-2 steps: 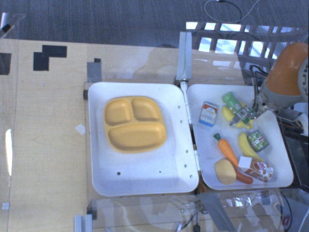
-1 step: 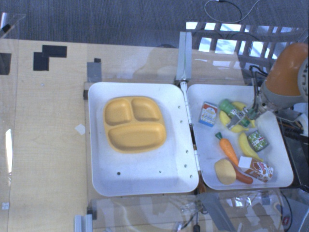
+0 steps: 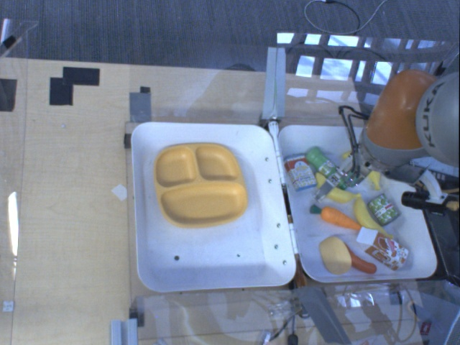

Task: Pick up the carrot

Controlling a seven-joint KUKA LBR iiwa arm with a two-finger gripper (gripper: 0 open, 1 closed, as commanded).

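The carrot point(image 3: 341, 218), orange with a small green top at its left end, lies flat in the middle of the right bin point(image 3: 428, 264). My gripper point(image 3: 343, 183) hangs low over that bin, just above and slightly behind the carrot, among a green bottle point(image 3: 320, 161) and a yellow piece point(image 3: 338, 196). Nothing can be seen held in it. The grey arm with its orange band point(image 3: 394, 118) comes in from the right.
The right bin also holds a small carton point(image 3: 300, 173), a banana point(image 3: 364, 212), a green box point(image 3: 383, 209), a pale potato point(image 3: 334, 255), a red sausage point(image 3: 362, 267) and a brown carton point(image 3: 389, 251). A yellow sectioned plate point(image 3: 201, 184) sits in the left bin point(image 3: 215, 264).
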